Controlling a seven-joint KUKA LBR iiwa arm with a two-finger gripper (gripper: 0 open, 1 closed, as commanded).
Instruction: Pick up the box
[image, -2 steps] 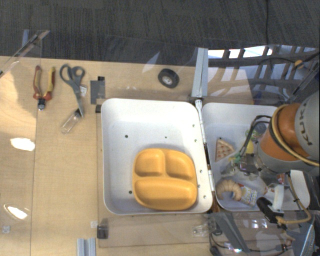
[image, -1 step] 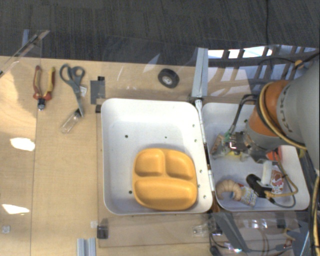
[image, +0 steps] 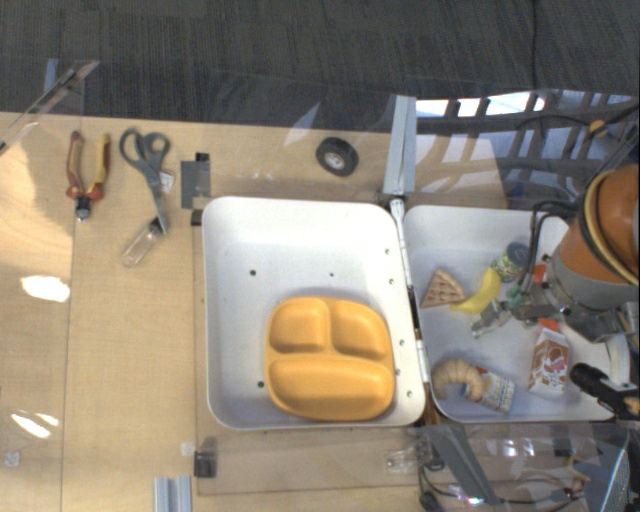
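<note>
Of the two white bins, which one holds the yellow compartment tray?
The left bin. The yellow tray lies in its lower half, while the right bin holds the small food items, including the box, with the arm over it.

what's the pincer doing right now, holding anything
Pincer: low in the right bin beside the banana; open or closed cannot be told, nothing seen held. Box lies apart.

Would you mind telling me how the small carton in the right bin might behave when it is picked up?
The box looks like a small printed carton, so probably light and fairly stiff. It lies flat on the right bin floor, so it seems unlikely to roll. Its smooth sides might slip under a weak grip.
</note>
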